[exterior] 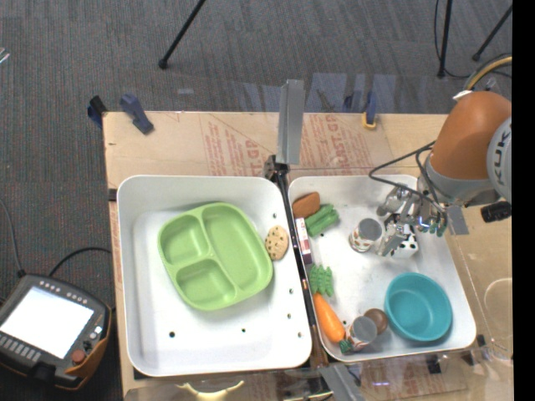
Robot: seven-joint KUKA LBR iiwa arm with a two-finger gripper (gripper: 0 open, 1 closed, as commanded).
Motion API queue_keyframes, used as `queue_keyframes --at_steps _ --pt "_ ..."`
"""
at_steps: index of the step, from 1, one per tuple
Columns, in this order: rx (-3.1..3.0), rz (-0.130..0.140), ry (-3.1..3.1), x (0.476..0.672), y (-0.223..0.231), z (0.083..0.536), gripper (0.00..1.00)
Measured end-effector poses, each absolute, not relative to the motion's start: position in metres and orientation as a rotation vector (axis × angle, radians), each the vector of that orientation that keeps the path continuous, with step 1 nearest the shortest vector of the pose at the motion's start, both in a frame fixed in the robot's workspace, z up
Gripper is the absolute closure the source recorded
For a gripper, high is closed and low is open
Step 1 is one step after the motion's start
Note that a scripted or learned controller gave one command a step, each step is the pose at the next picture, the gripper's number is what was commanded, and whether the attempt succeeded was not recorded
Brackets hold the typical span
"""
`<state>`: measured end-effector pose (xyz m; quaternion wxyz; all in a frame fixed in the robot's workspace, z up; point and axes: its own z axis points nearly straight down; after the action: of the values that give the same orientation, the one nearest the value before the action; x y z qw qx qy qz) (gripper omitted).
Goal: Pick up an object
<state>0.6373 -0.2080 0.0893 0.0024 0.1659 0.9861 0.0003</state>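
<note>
The teal bowl (418, 307) sits in the right bin (461, 286), toward its near right corner. Beyond the bowl, the gripper (399, 228) hangs over a small die (407, 244), with a mug (364, 235) just left of it. Left of the bowl lie a carrot (328, 317) and a cup (363, 332). Far left of the bowl, the left bin (138, 266) holds a green tray (214, 256) and a cookie (277, 241).
</note>
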Motion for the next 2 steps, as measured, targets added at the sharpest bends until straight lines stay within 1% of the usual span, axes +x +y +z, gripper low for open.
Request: queue_keyframes --at_steps 1,2 --pt "0.72 0.004 3.05 0.638 -0.214 0.09 0.0" --pt "0.716 0.003 3.043 0.64 -0.214 0.102 1.0"
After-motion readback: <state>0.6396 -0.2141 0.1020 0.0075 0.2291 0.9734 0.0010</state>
